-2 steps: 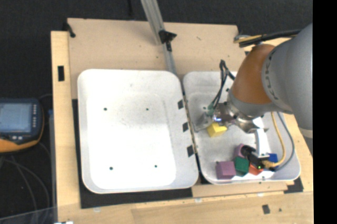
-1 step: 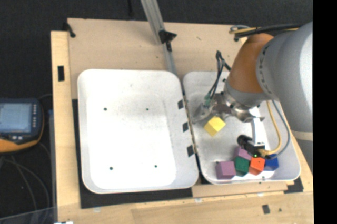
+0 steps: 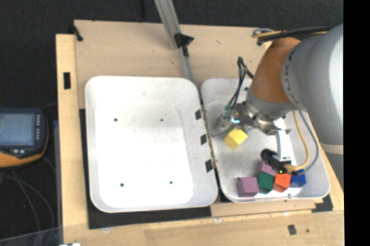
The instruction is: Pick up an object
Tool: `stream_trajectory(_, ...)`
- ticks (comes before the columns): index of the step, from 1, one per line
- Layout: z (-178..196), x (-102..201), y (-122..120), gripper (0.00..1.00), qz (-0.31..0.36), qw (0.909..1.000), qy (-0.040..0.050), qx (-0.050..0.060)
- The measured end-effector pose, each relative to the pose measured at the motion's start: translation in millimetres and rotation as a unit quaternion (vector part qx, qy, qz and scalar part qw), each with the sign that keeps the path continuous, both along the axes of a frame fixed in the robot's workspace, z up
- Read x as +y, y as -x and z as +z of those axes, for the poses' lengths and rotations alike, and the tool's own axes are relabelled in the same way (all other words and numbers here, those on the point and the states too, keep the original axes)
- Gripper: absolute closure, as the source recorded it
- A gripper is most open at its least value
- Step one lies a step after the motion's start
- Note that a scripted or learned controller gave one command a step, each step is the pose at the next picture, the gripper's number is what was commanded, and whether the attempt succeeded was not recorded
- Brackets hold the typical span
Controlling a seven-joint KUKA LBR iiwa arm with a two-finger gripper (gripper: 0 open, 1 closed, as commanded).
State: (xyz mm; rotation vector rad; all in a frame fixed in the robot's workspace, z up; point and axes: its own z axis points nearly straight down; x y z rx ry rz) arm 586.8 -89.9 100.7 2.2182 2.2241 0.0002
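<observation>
Grey arm with orange band reaches into the right shallow white bin (image 3: 222, 94). Its two-finger gripper (image 3: 227, 125) sits just beside the yellow cube (image 3: 235, 138) near the bin's left wall; finger state cannot be determined. Purple (image 3: 247, 186), green (image 3: 265, 181), orange (image 3: 281, 181) and blue (image 3: 298, 179) blocks cluster at the bin's near edge.

A pale wooden tabletop (image 3: 133, 54) fills mid-frame. At far left sits a handheld pendant (image 3: 20, 135) with a bluish screen and orange edge. A grey metal pole (image 3: 165, 2) slants down from the top centre onto the tabletop's upper part.
</observation>
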Motion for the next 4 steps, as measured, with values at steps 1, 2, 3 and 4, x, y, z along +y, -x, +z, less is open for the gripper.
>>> stream_trajectory(1, 42.2, -19.3, 5.9, 0.00, -0.002, 1.0000, 0.0004, -0.002)
stream_trajectory(2, 90.1, -38.2, -73.7, 0.00, 0.001, 1.0000, 0.0016, -0.006)
stream_trajectory(3, -6.6, -7.4, -76.6, 0.00, 0.001, 1.0000, 0.0007, 0.001)
stream_trajectory(4, 8.7, -9.7, -78.3, 1.00, 0.004, 1.0000, 0.0025, -0.001)
